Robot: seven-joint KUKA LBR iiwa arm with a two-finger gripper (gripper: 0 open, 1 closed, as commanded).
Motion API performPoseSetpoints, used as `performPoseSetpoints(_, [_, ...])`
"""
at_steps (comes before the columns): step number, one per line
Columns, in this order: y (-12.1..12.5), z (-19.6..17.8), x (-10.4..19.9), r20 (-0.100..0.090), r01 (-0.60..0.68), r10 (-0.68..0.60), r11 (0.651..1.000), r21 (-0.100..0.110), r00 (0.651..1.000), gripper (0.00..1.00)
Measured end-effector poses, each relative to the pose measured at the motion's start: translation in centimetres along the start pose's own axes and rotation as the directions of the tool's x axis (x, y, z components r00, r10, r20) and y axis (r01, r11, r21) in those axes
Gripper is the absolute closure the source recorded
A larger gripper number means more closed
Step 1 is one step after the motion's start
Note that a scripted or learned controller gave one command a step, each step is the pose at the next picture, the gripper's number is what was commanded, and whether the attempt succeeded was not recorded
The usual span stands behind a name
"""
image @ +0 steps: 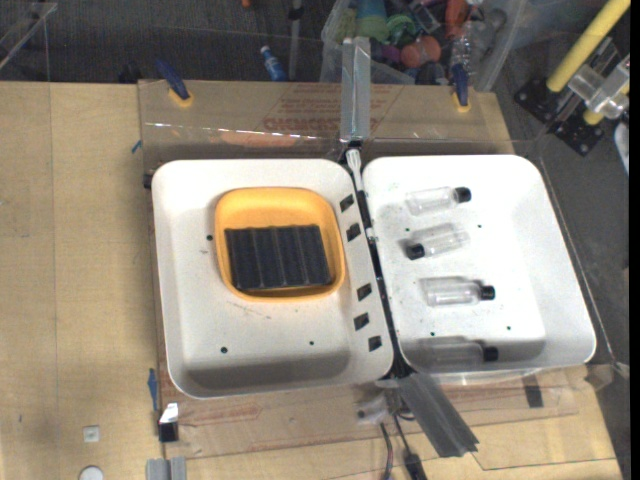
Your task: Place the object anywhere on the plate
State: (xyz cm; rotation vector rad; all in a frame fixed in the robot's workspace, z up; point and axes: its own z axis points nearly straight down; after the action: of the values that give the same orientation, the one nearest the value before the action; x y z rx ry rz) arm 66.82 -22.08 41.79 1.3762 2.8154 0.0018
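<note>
Vials [437, 200] x4, clear w/ black caps, lie in right bin [520, 183], long axes roughly left-right, caps mostly toward its right edge. Plate [277, 205], orange w/ dark ridged insert, sits in left bin [180, 268]. Gripper state: can't tell.

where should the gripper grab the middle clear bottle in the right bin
Grip the middle clear bottle across its body, coming straight down from above. It lies on its side, apart from the other bottles, black cap toward the divider, tilted slightly. Set the fingers across its narrow width, midway along the body, likely steadier than the cap end.
</note>
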Motion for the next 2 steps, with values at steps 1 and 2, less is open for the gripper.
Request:
performPoseSetpoints(1, [-0.32,-1.89,0.26,0.001,0.056,-0.056,0.998,0.0,0.998,1.0])
performPoseSetpoints(2, [-0.15,-1.89,0.14,0.001,0.205,-0.205,0.979,0.0,0.979,1.0])
